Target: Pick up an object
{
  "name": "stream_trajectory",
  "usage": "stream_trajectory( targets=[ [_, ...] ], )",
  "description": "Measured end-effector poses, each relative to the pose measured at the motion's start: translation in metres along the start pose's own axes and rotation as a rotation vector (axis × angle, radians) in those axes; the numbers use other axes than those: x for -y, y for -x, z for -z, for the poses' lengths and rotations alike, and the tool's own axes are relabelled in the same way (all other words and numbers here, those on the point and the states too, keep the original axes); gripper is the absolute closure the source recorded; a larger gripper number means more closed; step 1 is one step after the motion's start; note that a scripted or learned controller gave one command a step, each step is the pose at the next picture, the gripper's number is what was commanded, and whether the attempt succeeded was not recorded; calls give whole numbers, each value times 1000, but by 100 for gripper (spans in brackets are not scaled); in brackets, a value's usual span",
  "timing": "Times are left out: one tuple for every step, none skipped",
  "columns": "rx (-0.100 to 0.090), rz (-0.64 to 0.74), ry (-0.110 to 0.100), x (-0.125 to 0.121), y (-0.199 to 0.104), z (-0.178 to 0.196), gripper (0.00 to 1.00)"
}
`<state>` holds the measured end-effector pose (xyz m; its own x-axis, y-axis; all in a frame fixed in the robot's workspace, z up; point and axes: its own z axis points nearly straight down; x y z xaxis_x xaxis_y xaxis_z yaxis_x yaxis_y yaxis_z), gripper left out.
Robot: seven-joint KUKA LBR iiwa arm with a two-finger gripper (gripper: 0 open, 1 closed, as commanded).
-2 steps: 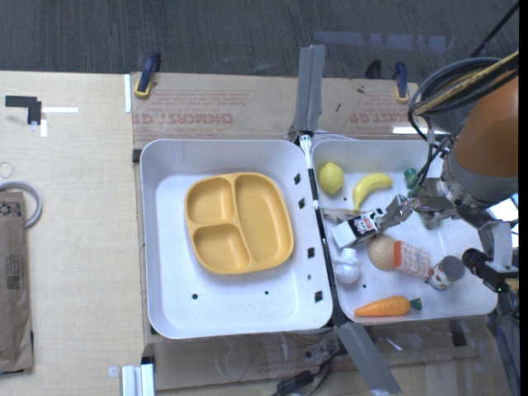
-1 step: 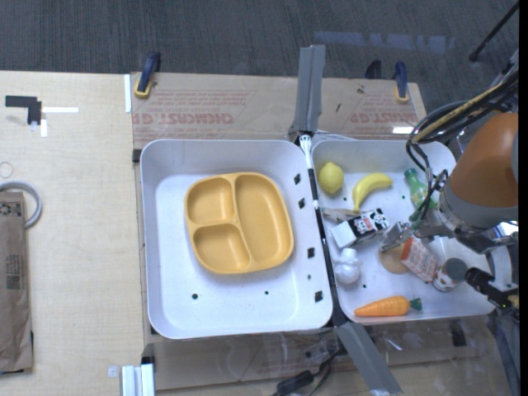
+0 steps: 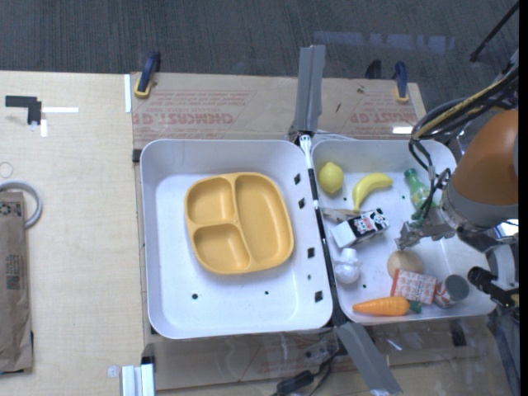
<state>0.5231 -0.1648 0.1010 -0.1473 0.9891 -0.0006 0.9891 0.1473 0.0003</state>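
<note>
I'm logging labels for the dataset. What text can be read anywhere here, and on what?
"CHEMCNST. GR...", red, upside down, on the cardboard sheet behind the bins; it repeats partly on the right.
Brown paper bag: print too small to read.
Red packet and black-and-white carton: blurred, unreadable.

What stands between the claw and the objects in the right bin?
Nothing visible does. The claw hovers inside the shallow white right bin, just above the round tan object, with the yellow banana and black-and-white carton to its left.
</note>
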Motion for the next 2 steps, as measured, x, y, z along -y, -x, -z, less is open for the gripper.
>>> stream_trajectory(
  targets=[
    [1, -6, 1, 27, 39, -8, 100],
    [1, 101, 1, -11, 60, 41, 100]
  ],
)
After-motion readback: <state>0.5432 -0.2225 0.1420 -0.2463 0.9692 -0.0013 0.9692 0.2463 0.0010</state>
